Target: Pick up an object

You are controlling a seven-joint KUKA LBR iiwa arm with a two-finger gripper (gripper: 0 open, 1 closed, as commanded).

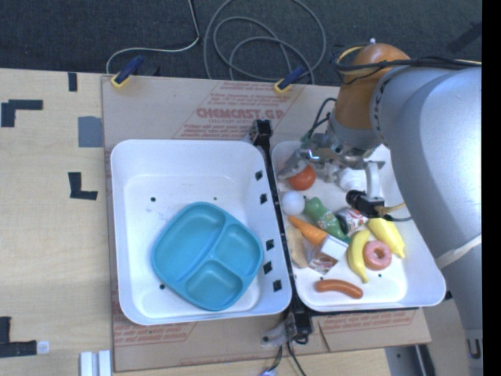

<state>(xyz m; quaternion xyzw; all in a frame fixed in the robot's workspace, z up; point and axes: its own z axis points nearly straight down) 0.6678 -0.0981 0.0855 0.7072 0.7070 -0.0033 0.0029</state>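
From above, the metal two-finger tool (307,157) hangs low at the far end of the right shallow white plastic bin (423,288), just beside a small red plastic tomato (301,178), nothing visibly lifted yet, its grip impossible to tell.

The desk (47,233) is pale wood-grain, marked with dark tape shapes (77,186) toward its left side. On it lies a sheet of brown cardboard (219,116) printed with red lettering, held at its far edge by two clamps, one at the left corner (125,72) and one further right (290,78). Two shallow white bins sit side by side on the cardboard: the left bin (129,171) and, touching it along a dark divider, the right bin (419,284). Beyond the desk, a pale cable (266,30) loops over the dark floor (78,14).
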